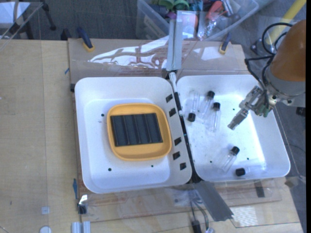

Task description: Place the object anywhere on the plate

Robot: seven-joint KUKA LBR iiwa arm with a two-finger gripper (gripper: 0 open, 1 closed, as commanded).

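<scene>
While the yellow plate (139, 131) sits in the left bin (87, 144), the pincer (236, 122) hangs over the right bin (272, 144), apparently pressed together, pinching nothing, near clear vials (213, 114).

Robotics laboratory workcell. A pale wooden desk (34, 130) carries 2 shallow white bins (92, 130) side by side, fixed with clamps and brackets. The end effector (245, 111) of a grey-and-orange industrial arm (291, 57) hangs over the nearer bin, where small clear vials with black caps (212, 111) lie just left of and below it. Well to its left, the farther bin holds a yellow plate (139, 130). Above and left of it, beyond the desk, a clear tub (194, 4) contains mixed coloured test objects; black cables (265, 42) loop beside the arm.
</scene>
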